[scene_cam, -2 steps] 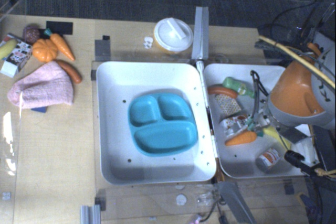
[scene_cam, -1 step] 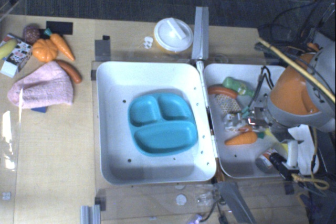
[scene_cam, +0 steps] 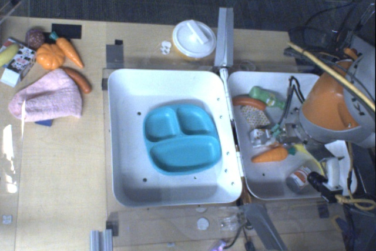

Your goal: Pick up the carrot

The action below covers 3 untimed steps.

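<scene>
Carrot [scene_cam: 271, 155], orange and tapered with a green tip at its right end, lies on its side in the right white bin [scene_cam: 258, 186], towards the lower middle. The tool [scene_cam: 276, 135] sits just above it at the end of the grey arm with the orange band [scene_cam: 329, 104]; whether the tool is apart or together cannot be told, and the carrot does not show between its parts. Around the tool in that bin lie one red sausage-shaped toy [scene_cam: 249, 101], one green bottle-like item [scene_cam: 262, 94], one speckled flat piece [scene_cam: 256, 117] and one small can [scene_cam: 298, 178] near the lower right corner.

The left white bin [scene_cam: 126, 144] holds one blue divided tray [scene_cam: 182, 137] with three compartments. The two bins stand side by side, touching along a grey divider.

On the wooden desk [scene_cam: 53, 185], just beyond the bins, stands one round white-lidded container [scene_cam: 194, 39]. At the far left rests a pile: one pink folded cloth [scene_cam: 47, 98], one small orange pumpkin [scene_cam: 49, 56], a second orange carrot [scene_cam: 70, 51], one brown sausage [scene_cam: 78, 79] and one dark purple round fruit [scene_cam: 35, 38].
</scene>
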### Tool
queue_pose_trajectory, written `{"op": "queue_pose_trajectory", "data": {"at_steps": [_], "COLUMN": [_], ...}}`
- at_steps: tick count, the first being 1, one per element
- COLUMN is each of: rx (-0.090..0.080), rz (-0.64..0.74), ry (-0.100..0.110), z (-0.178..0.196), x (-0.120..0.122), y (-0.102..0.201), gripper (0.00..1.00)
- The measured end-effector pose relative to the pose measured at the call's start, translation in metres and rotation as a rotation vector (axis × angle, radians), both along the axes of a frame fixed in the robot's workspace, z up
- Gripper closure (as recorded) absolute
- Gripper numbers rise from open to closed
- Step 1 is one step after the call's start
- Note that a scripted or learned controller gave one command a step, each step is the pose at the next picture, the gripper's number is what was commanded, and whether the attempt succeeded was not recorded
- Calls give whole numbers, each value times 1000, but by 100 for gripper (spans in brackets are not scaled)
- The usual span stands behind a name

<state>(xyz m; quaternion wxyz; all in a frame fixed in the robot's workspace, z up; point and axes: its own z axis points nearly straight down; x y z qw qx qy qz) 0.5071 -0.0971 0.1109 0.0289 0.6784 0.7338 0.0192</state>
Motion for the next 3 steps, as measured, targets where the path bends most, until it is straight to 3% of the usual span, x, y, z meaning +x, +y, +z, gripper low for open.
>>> {"op": "queue_pose_trajectory", "data": {"at_steps": [1, 2, 3], "rx": [-2, -7, 5], "rz": [186, 187, 192], "ry": [51, 42, 65], "z": [-21, -8, 85], "x": [-15, -12, 6], "y": [9, 8, 72], "gripper": [0, 100, 100]}}
